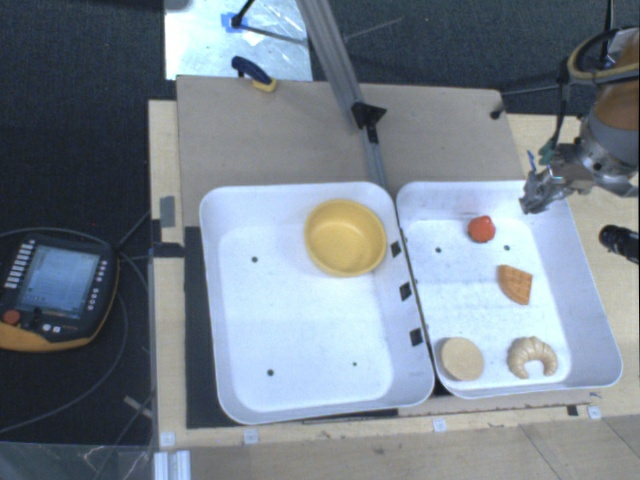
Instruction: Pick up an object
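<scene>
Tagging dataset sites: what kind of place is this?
Likely a robotics lab grasping bench: a teach pendant lies on dark carpet, two white bins hold toy food like a croissant, and the gripper reaches in.

left bin (240,368): wide open floor, yellow bowl (345,236) blocks back right corner | right bin (590,308): tomato (481,229), cracker (516,284), round biscuit (462,358), croissant (532,356) spread apart, passable gaps between | left strip bare
</scene>
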`<state>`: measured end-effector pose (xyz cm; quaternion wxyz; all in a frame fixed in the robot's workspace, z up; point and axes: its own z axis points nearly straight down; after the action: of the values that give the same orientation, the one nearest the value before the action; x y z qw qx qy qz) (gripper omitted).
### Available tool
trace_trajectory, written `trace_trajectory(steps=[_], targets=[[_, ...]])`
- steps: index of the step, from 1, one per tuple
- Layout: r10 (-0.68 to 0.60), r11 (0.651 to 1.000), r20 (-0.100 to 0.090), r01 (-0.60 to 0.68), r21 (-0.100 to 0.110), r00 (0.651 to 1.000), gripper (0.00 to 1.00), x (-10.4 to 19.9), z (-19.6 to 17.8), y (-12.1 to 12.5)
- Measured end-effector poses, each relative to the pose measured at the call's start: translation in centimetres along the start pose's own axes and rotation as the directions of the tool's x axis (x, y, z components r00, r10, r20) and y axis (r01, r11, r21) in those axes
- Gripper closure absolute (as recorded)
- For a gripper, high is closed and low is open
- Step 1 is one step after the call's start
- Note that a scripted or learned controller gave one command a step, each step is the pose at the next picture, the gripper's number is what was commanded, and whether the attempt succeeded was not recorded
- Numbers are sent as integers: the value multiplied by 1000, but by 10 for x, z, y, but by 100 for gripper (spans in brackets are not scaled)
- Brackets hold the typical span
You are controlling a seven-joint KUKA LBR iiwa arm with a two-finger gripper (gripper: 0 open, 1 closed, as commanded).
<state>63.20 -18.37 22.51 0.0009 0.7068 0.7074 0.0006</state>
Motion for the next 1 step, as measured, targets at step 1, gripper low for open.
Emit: trace_trajectory(steps=[1], targets=[[-4,1000,-2,4,2,1000,100,55,9,-2]])
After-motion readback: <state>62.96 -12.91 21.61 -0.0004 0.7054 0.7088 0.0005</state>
